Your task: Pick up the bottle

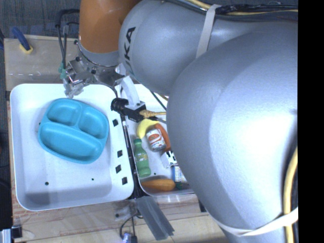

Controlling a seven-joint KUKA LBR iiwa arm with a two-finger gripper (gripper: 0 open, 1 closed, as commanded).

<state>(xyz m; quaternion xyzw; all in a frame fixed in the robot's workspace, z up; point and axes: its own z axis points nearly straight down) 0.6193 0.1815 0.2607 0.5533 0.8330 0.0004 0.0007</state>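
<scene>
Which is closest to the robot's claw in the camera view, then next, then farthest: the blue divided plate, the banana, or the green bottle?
Measured from the gripper at the left bin's top edge:
1. Blue divided plate, just below it in the left bin.
2. Banana, over in the right bin, near its top.
3. Green bottle, lower in the right bin, along its left wall.

Tabletop (30, 59): pale wood, showing at the far left and along the near edge.
Far wall (35, 4): dark grey, ribbed.
Light: even, soft shadows.
</scene>
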